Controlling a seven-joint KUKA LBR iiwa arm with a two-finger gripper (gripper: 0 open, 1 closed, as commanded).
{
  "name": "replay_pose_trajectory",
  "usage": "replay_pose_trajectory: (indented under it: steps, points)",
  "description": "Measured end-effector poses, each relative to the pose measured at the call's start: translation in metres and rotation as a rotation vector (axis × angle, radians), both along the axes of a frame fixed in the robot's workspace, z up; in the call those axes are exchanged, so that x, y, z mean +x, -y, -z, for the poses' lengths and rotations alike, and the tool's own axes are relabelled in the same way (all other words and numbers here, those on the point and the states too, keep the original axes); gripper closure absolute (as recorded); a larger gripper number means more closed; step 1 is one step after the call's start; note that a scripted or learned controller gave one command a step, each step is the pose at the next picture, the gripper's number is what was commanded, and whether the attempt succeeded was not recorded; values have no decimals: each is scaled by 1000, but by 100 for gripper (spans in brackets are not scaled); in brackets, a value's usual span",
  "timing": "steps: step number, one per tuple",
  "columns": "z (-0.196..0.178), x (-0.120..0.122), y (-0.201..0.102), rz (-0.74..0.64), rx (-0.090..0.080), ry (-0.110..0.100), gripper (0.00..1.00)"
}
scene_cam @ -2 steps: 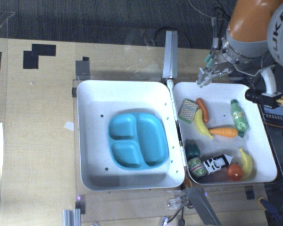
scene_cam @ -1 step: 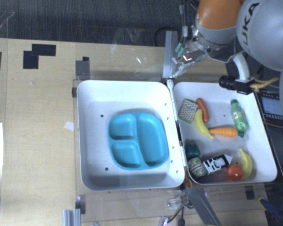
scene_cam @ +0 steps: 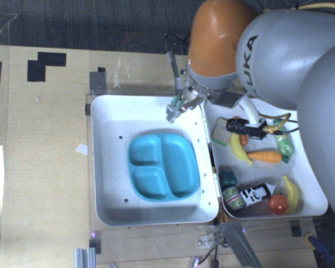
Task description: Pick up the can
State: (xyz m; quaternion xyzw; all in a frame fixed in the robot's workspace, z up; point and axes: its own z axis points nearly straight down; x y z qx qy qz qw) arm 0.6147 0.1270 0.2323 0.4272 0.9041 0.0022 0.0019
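Observation:
The can [scene_cam: 233, 197], small with a green label and a pale top, stands in the front left corner of the right bin [scene_cam: 315, 197]. My gripper [scene_cam: 176, 109] hangs over the back right corner of the left bin [scene_cam: 103, 166], close to the wall shared by the two bins. It is well behind the can and to its left, with nothing visibly in it. The grey arm and its orange band cover the back of the right bin.
A blue divided plate [scene_cam: 162, 165] lies in the left bin. Around the can are a teal object [scene_cam: 228, 177], a black-and-white item [scene_cam: 255, 193], a tomato [scene_cam: 277, 204], two bananas [scene_cam: 238, 148] [scene_cam: 291, 190], a carrot [scene_cam: 264, 157] and a green item [scene_cam: 285, 145].

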Motion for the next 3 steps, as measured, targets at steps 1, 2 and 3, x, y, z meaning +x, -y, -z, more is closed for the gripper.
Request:
replay_pose_trajectory:
  steps: [1,2,3]
  points:
    - [-16,16,-52,-300,-1,5,100]
    - [-8,47,-94,-424,-1,5,100]
    - [-39,35,-107,-602,-2,7,100]
